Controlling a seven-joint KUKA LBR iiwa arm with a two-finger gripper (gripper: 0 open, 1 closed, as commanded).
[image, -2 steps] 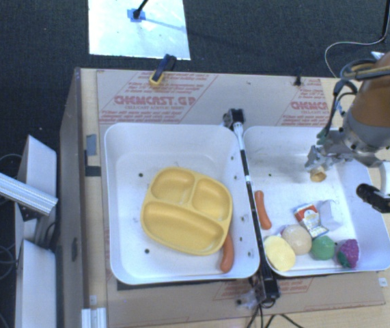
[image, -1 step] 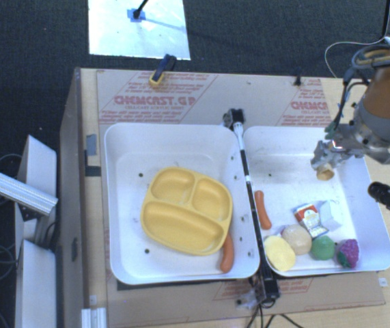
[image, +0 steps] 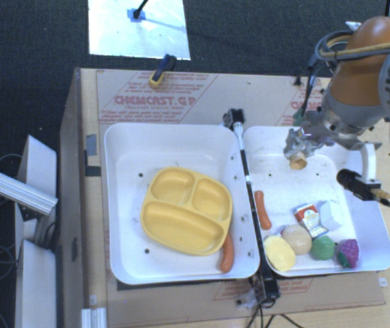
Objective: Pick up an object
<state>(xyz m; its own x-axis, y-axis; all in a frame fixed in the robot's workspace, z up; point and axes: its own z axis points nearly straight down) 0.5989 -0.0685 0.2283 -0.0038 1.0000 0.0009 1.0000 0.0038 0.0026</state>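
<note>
Camera view | gripper (image: 297, 149) sat upper right of frame over right bin (image: 379, 244) | small tan object (image: 298, 161) appeared pinched between its closed fingers | step judged: grasp made | next: lift straight, keep 1 firm grip

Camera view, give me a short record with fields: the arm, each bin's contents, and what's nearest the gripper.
arm: grey KUKA arm with orange band, reaching in from the right over the right white bin
gripper, above that bin's far part
nearest item: small tan rounded object, just under the gripper; grasp unclear
left white bin: yellow divided plastic tray, orange toy carrot
right bin, near end: yellow round piece, beige ball, green ball, purple grape cluster, red-and-white carton, orange stick
</note>
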